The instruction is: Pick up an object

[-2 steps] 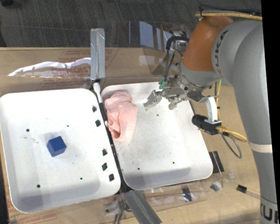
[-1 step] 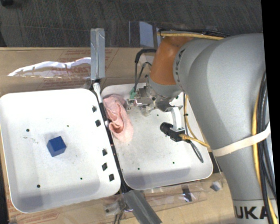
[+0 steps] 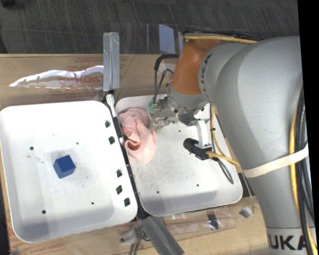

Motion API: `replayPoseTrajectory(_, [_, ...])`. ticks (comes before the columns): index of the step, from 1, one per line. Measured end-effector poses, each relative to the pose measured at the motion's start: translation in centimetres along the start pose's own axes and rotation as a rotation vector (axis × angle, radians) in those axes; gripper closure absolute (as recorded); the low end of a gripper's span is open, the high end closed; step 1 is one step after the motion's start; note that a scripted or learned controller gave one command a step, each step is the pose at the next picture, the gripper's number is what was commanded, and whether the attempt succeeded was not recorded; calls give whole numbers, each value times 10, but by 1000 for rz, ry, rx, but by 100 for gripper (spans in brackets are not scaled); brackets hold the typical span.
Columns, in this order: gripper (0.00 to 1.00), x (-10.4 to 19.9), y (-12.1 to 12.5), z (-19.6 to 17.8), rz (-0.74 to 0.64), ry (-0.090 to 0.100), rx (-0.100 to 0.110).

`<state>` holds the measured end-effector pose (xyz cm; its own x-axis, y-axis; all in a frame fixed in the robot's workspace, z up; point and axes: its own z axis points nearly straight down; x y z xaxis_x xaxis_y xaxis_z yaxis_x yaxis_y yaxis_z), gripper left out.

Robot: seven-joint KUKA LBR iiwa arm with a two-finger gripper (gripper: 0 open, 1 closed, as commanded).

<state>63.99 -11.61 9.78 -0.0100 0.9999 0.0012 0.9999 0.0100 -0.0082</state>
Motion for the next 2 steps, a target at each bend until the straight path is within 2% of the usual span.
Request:
replayPoseTrajectory(1, [0, 0, 0, 0, 0, 0, 0])
replayPoseTrajectory(2, [0, 20, 17, 6, -267, -6, -9])
